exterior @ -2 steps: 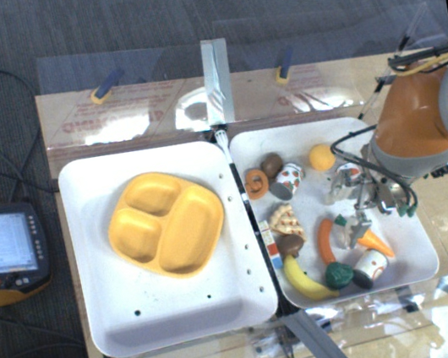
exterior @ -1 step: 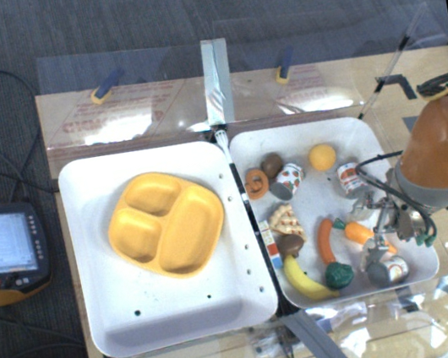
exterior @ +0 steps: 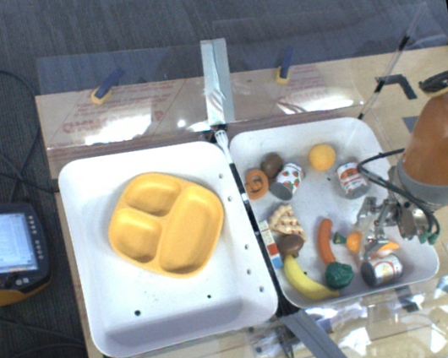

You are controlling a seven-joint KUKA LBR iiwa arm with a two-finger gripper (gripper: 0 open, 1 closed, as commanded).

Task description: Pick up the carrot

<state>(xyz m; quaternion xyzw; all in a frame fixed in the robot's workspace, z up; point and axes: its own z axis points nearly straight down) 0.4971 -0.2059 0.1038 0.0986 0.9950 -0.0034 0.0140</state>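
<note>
At the near edge of the right bin [exterior: 412, 269], just on the near side of the carrot [exterior: 327, 240], lie a banana [exterior: 306, 281] and a dark green vegetable [exterior: 339, 274]. To the right of the carrot, still near that edge, a small can [exterior: 380, 268] sits under the gripper [exterior: 384, 227], which hangs low over the bin at the end of the grey arm with its orange band. Whether the gripper is spread or pressed together I cannot tell; its metal parts blur into the clutter there.

The carrot itself lies flat on the bin floor, orange-red, slanting, close beside the gripper but apart from it, with a small orange piece [exterior: 352, 239] between them. Nothing is pinched, so the pick is not yet done: the gripper seems only to be nearing, and closing on the carrot and lifting it are both left.

Beyond the carrot sit a striped cup [exterior: 289, 178], a yellow ball [exterior: 321, 157] and a second can [exterior: 350, 179]. To the carrot's left, in the other bin [exterior: 120, 321], rests a yellow divided plate [exterior: 166, 223].
</note>
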